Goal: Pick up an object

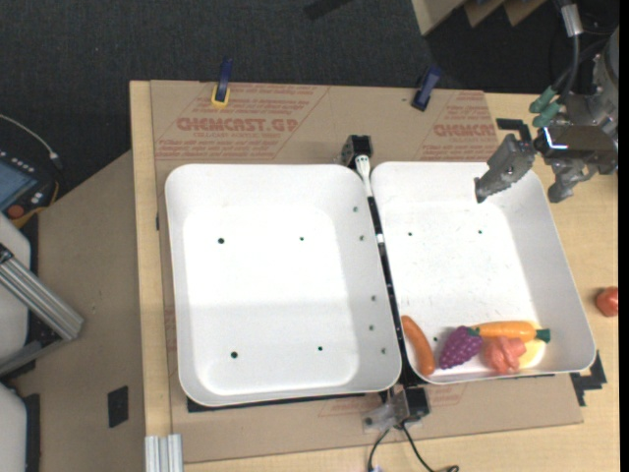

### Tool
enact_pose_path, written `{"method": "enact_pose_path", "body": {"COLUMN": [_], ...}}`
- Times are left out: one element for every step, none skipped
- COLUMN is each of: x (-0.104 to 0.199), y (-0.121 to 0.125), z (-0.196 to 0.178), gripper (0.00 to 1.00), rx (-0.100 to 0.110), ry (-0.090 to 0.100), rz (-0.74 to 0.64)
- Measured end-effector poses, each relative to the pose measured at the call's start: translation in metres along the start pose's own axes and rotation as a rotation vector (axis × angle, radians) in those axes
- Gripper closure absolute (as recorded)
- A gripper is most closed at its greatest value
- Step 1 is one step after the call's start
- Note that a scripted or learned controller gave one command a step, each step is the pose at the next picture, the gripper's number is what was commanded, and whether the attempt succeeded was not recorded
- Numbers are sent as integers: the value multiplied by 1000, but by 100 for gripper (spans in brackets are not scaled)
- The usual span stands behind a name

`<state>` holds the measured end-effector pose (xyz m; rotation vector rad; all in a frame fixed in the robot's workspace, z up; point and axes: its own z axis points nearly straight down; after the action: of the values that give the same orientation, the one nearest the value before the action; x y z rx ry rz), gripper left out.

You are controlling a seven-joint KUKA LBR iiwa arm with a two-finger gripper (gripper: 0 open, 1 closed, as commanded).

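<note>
My gripper (524,183) hangs over the far right edge of the right bin (462,254), its two grey fingers spread wide apart with nothing between them. Well below it, along the right bin's near edge, lies a cluster of toy food: an orange sausage-shaped piece (418,344), a purple bunch of grapes (458,347), an orange carrot (511,330) and a pink piece (502,355) on something yellow. The gripper is high and far from all of them.
The left bin (265,283) sits beside the right one, a black divider between them. Both rest on a cardboard-covered bench with blue clamps (222,85) at the back. A small orange object (608,301) lies on the bench right of the right bin.
</note>
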<state>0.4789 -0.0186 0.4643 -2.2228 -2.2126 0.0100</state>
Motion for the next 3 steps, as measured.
{"method": "enact_pose_path", "body": {"x": [20,77,54], "y": [1,0,0], "z": [-28,-71,-27], "gripper": [0,0,0], "rx": [-14,-16,-2], "ry": [0,2,0], "rz": [-6,-9,-2]}}
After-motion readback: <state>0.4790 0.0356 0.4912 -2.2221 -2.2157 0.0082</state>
